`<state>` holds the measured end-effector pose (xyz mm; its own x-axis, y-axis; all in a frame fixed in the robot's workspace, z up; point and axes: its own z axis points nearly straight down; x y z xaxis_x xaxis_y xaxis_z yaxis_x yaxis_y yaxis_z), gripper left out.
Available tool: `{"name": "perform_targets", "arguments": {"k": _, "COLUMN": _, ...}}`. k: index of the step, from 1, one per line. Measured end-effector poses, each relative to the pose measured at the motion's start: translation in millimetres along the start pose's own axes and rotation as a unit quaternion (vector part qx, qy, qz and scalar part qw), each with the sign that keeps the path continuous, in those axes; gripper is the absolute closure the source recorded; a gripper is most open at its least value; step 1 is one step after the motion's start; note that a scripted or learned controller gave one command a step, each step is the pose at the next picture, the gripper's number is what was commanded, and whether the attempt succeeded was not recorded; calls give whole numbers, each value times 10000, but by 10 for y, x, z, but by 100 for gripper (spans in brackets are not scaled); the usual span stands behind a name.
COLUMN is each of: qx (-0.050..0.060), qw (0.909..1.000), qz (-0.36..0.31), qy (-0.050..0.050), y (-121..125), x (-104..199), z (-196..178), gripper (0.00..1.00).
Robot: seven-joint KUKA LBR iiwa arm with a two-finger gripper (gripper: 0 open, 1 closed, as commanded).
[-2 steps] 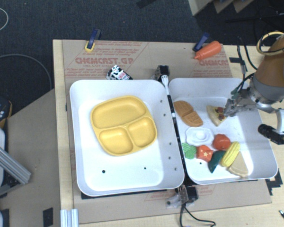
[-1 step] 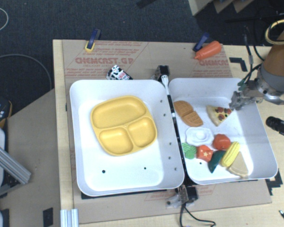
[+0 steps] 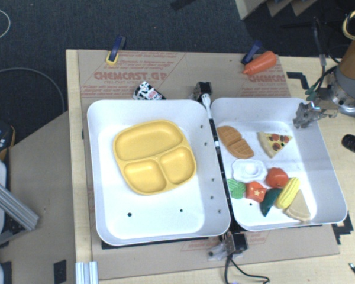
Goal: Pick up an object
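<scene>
Camera view. The worktop (image 3: pixel 77 158) carries two shallow white bins side by side.

Left bin (image 3: pixel 100 176), centre-left of the frame: one item, a yellow three-compartment plate (image 3: pixel 154 157), lying flat in the upper middle of the bin.

Right bin (image 3: pixel 325 164), centre-right of the frame: nine toy food items.
- One brown bread slice (image 3: pixel 235 141), upper left of the bin.
- One pizza wedge (image 3: pixel 274 142), upper middle, apart from the bread.
- One fried egg (image 3: pixel 249 171), below the bread.
- One red tomato (image 3: pixel 277 177), just right of the egg.
- One green leafy piece (image 3: pixel 236 189), just below the egg.
- One red piece with a star mark (image 3: pixel 255 191), touching the green piece.
- One dark teal piece (image 3: pixel 270 200), between the red piece and the corn.
- One yellow corn cob (image 3: pixel 289 192), tilted, lower right.
- One tan wedge (image 3: pixel 298 209), at the lower right corner, touching the corn.

Outside the bins, on the upper worktop: one orange clamp (image 3: pixel 260 63), one yellow-tipped clamp (image 3: pixel 113 52), one black-and-white patterned object (image 3: pixel 147 92).

The arm (image 3: pixel 346 81) enters at the upper right of the frame. The tool (image 3: pixel 303 116) sits over the upper right rim of the right bin, well apart from the food items. The tool's opening state cannot be determined at this resolution; nothing is visible between its ends.
</scene>
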<state>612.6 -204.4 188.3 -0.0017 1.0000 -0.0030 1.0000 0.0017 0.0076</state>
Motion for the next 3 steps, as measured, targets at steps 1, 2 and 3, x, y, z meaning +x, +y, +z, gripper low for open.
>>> {"name": "perform_targets", "arguments": {"k": 1, "qx": 0, "qw": 10000, "qz": 1, "qy": 0, "y": 18, "x": -5, "z": -400, "gripper": 100}}
{"name": "perform_targets", "arguments": {"k": 2, "qx": 48, "qw": 10000, "qz": -8, "qy": 24, "y": -270, "x": 368, "z": -492, "gripper": 100}}
{"name": "perform_targets", "arguments": {"k": 3, "qx": 62, "qw": 10000, "qz": -10, "qy": 30, "y": -588, "x": 806, "z": -335, "gripper": 100}}
